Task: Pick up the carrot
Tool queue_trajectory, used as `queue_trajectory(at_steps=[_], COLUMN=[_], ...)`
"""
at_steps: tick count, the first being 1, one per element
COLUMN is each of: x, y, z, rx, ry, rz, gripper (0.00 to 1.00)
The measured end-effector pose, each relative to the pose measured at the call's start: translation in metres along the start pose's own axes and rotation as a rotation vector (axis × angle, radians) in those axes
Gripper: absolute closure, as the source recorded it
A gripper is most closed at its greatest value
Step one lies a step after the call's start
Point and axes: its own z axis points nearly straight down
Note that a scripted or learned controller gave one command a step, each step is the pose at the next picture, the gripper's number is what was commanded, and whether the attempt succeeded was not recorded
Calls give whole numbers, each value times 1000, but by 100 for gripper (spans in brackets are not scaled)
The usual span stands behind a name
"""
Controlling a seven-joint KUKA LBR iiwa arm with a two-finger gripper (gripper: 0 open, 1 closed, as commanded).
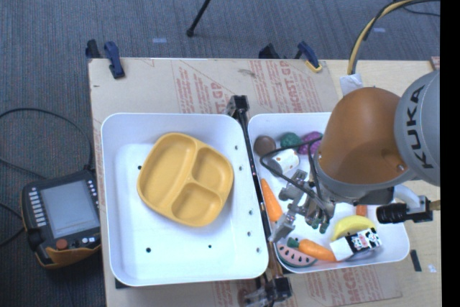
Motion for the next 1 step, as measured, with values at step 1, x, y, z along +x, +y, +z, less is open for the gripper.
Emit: queue_trajectory(at_steps=[1], x=[-42], y=[-17], z=[0], rx=[-1], ry=[-3], rz=[359], gripper=[0])
